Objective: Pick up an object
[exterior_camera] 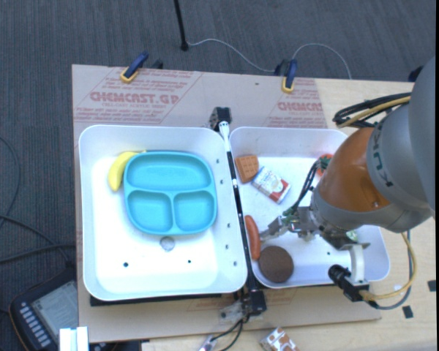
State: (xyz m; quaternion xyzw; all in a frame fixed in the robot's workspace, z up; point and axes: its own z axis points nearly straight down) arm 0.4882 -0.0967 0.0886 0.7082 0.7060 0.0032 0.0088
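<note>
Dark grey carpet surrounds a pale wooden bench [205, 97] printed with red lettering, two clamps pinching its far edge. On it, two shallow white bins sit side by side, touching along a shared middle wall. The grey arm with its orange band [366, 185] reaches in from the right and covers much of the right bin [293, 139], leaving open floor only along that bin's far and left sides. The left bin [102, 269] has bare floor along its near edge. A light blue three-compartment plastic tray [170, 192] lies in the left bin, a yellow banana [117, 170] tucked against its far left rim. The gripper [282, 225] hangs low over the right bin; whether it is spread or clenched, I cannot tell. A brown round ball-like object [276, 263] lies just beside it, nearer the front wall. A red sausage [253, 238] lies along the middle wall, close by. A red-and-white packet [271, 184] and an orange cracker [246, 167] rest farther back.
</note>
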